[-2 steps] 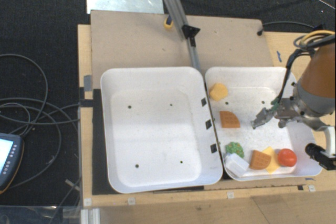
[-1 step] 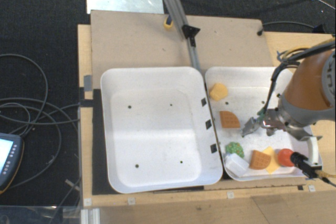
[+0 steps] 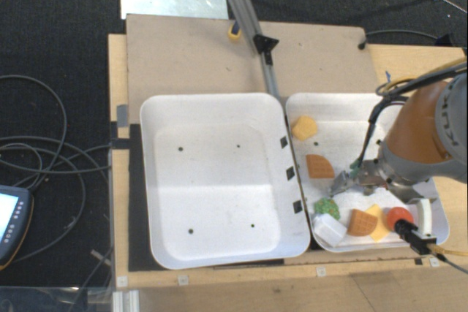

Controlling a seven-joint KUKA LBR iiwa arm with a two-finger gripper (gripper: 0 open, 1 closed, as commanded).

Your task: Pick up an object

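The gripper (image 3: 344, 183) is lowered into the right bin (image 3: 333, 107), jaw state untellable. The brown piece (image 3: 319, 166) lies just left; the green piece (image 3: 327, 207) nearby could be knocked aside.

No lettering, label, brand or number can be read anywhere here. The lit screen of the handheld pendant (image 3: 7, 219) at the left edge glows pale, far too small and blurred to make out any characters.
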